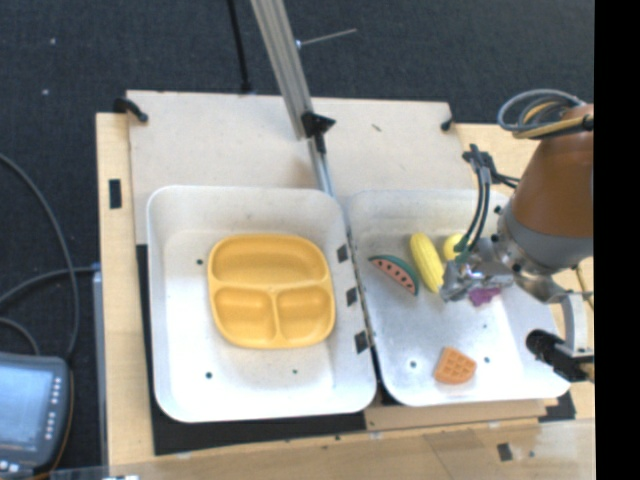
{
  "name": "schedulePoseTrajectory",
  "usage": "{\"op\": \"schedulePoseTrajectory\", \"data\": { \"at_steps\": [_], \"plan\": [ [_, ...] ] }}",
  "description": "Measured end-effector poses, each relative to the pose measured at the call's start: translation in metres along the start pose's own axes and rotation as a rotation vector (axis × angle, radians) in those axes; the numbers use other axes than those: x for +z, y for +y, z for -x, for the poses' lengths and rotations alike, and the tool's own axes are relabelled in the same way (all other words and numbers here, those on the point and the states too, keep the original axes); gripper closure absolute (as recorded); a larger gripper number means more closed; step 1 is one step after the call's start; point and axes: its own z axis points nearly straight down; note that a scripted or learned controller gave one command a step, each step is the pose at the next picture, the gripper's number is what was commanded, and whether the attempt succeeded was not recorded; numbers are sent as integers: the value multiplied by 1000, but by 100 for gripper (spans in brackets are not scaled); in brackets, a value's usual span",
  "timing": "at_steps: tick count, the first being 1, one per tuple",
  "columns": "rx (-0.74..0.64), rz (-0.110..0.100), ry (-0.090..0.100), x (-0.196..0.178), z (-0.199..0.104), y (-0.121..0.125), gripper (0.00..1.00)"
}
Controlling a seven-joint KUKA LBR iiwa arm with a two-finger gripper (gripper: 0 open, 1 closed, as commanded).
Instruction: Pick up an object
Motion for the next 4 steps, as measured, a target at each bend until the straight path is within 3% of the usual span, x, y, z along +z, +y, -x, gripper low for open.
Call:
{"op": "schedulePoseTrajectory", "data": {
  "at_steps": [1, 4],
  "plan": [
    [-1, -4, 1, -15, 1, 2, 100],
    [-3, -5, 2, -14, -114, 102, 100]
  ]
}}
